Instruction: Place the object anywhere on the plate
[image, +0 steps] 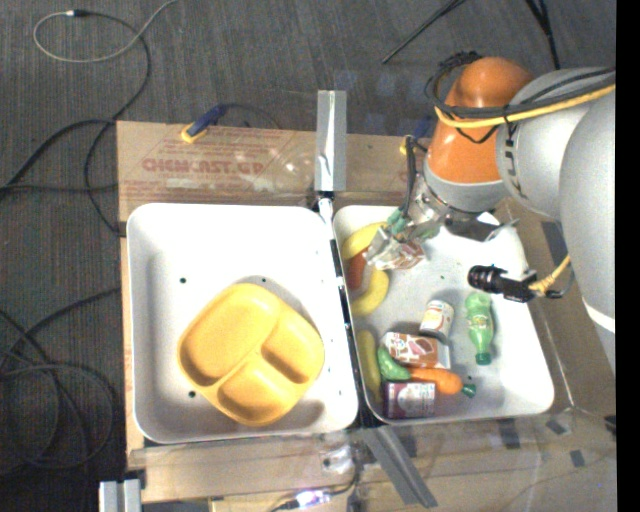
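Step in hand, as I judge it: the grab, since nothing sits on the yellow plate (252, 352) in the left bin (150, 300) yet. The claw (398, 243) hangs low over the upper left part of the right bin (530, 390), right by the banana (368, 268). Can't tell whether it is spread or pressed together; the view is too small and cluttered there, and I can't tell if anything sits in it.

The likely object is the banana, lying along the bin's left wall, touching or just under the claw tip, with a reddish thing beside it. Other items lie well apart to the lower right: small can (437, 317), green bottle (481, 327), carton (414, 349), carrot (436, 381), dark jar (409, 400).

To do it well: come straight down, close across the banana's narrow width, and keep clear of the bin wall and the divider. Lift high enough to clear both rims before moving left. Any plate compartment counts, so aim for the middle and release low.
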